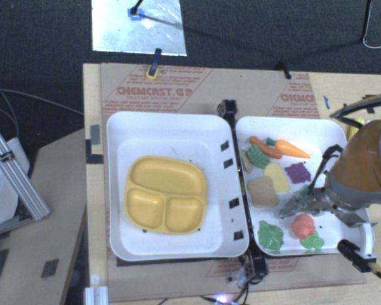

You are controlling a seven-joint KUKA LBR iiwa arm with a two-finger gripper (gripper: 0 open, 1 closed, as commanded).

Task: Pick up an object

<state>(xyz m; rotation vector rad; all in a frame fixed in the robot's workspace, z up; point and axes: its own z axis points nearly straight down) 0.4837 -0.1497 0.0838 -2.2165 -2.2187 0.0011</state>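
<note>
In the camera view, two shallow white bins are seen side by side on the desk (178,88). The left bin (120,138) holds a yellow divided plate (166,193) with three compartments, lying flat.

The right bin (330,129) holds small toy foods. An orange toy carrot (291,149) lies near the far wall, its long axis running left to right with the pointed tip toward the right. Just beside it on the left, a red-orange piece (265,148) lies slanted, and a green leafy piece (258,158) is set just below that. A pale yellow piece (277,176) and a tan slice (262,190) lie near the bin's middle, touching or nearly so. A purple piece (297,172) lies to their right. A green leaf shape (270,235) rests near the front wall.

A red toy strawberry (303,225) with a green leafy end (313,241) lies in the front right part of the bin, its leafy end pointing toward the front right corner.

The arm's orange band (365,164) is seen over the right bin. The gripper (300,203) is low in the bin, just above the strawberry and beside the tan slice. Whether its grasp is open or closed cannot be told, and nothing is seen held by it.
</note>
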